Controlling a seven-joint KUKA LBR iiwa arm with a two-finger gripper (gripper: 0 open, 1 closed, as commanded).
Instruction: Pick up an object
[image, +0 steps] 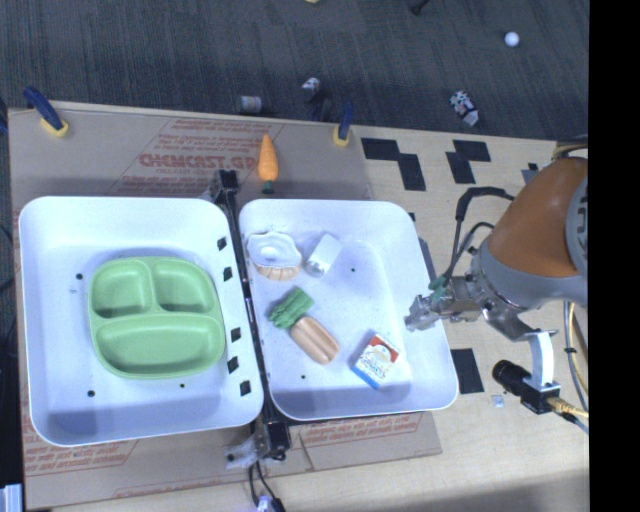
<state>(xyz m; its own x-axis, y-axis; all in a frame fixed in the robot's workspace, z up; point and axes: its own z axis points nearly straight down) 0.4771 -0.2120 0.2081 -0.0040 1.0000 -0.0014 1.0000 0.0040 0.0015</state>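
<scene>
Right-hand bin (425, 330) holding four objects: a toy carrot (305, 326), a small box (376, 360), a white cylinder (322, 253) and a round piece (273, 253). The tool (432, 308) hangs over the bin's right rim; whether it is released or clenched cannot be told. The carrot, near the bin's middle, is probably light, rigid and smooth. Its long axis runs diagonally, green top toward upper left, tip toward lower right; a hold across the mid-body, perpendicular to that axis, seems best.
</scene>
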